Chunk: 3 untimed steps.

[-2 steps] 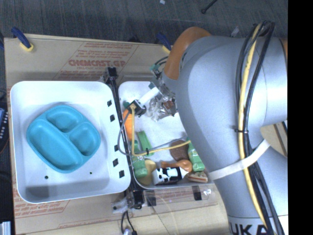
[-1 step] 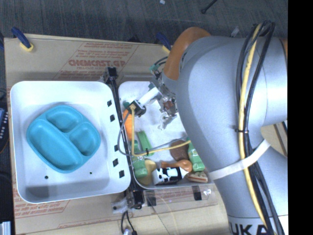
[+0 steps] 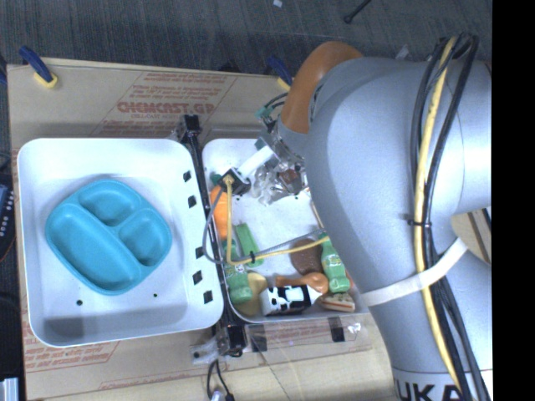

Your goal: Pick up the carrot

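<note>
The orange carrot (image 3: pixel 221 214) lies along the left wall of the right bin (image 3: pixel 224 150), its tip pointing toward the back. My gripper (image 3: pixel 272 180) hangs over the middle of that bin, a little to the right of and behind the carrot, apart from it. The big grey arm covers the bin's right side.
A blue divided plate (image 3: pixel 107 234) sits in the left bin (image 3: pixel 50 324). At the front of the right bin lie green pieces (image 3: pixel 242 245), a brown item (image 3: pixel 306 261), a black-and-white toy (image 3: pixel 288 300) and another green piece (image 3: pixel 335 271). A yellow cable (image 3: pixel 276 249) crosses them.
</note>
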### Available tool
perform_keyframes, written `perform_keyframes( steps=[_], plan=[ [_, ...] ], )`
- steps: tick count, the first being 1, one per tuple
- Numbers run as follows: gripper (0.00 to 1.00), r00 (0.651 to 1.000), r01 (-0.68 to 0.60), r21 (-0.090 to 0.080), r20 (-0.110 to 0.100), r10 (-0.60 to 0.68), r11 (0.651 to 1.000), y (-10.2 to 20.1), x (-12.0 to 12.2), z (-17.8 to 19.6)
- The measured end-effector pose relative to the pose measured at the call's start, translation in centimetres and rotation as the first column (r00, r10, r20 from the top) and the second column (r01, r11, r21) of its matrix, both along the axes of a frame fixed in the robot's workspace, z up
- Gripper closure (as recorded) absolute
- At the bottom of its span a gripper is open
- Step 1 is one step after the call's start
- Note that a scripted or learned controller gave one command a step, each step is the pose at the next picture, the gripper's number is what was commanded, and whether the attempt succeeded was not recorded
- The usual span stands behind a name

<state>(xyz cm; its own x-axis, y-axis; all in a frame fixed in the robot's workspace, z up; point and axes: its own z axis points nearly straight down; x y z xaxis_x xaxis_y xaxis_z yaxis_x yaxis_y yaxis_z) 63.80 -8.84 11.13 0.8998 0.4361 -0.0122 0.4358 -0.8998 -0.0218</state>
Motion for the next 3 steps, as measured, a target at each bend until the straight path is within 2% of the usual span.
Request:
perform_keyframes(
  steps=[1,2,3],
  plan=[
    [1.0,0.998,-0.064,-0.01,0.022,0.065,0.998,5.8,-4.4,12.4],
    [1.0,1.0,-0.011,-0.011,0.009,0.011,1.0,13.5,-4.0,10.3],
    [1.0,0.997,0.071,-0.015,0.012,-0.071,0.997,21.1,-8.6,0.0]
  ],
)
